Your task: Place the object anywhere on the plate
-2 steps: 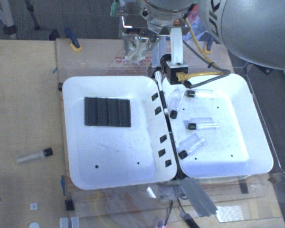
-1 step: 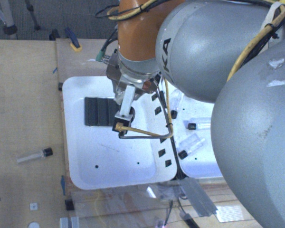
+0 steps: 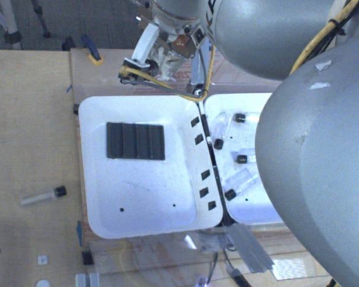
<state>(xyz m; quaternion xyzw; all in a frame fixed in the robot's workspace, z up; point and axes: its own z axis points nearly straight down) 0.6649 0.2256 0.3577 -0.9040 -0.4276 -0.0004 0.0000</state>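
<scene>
A dark ribbed rectangular plate [image 3: 136, 141] lies flat in the upper left part of the left white bin [image 3: 102, 214]. Clear vials with black caps lie in the right bin [image 3: 251, 211]: one near the far edge [image 3: 226, 122], one by the middle [image 3: 242, 158], and one lower down [image 3: 242, 182]. My gripper [image 3: 169, 57] hangs high above the far edge of the bins, over the divide between them and well back from the plate. Something pale and translucent shows at its tip, but I cannot make out what it is.
The grey arm covers most of the right bin. Black clips [image 3: 204, 175] line the seam between the bins. Another capped vial [image 3: 42, 195] lies on the wooden bench left of the bins. A blue clamp [image 3: 93, 53] sits at the bench's far edge.
</scene>
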